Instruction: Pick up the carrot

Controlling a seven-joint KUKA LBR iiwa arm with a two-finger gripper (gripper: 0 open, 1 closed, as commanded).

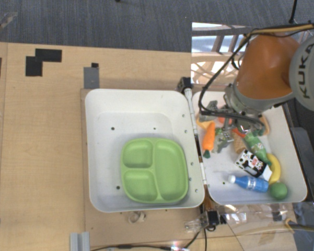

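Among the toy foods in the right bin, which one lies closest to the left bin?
The carrot: orange with a green end, beside the left wall of the right bin. The banana and green ball lie far right.

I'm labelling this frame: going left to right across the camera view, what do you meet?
Green divided plate in the left bin → carrot at the right bin's left side → blue bottle → yellow banana.

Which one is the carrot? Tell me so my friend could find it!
Look in the right white bin, the one crowded with toys. Along its left side, near the wall shared with the other bin, lies the carrot. It is the orange stick with a green tip at its lower end.
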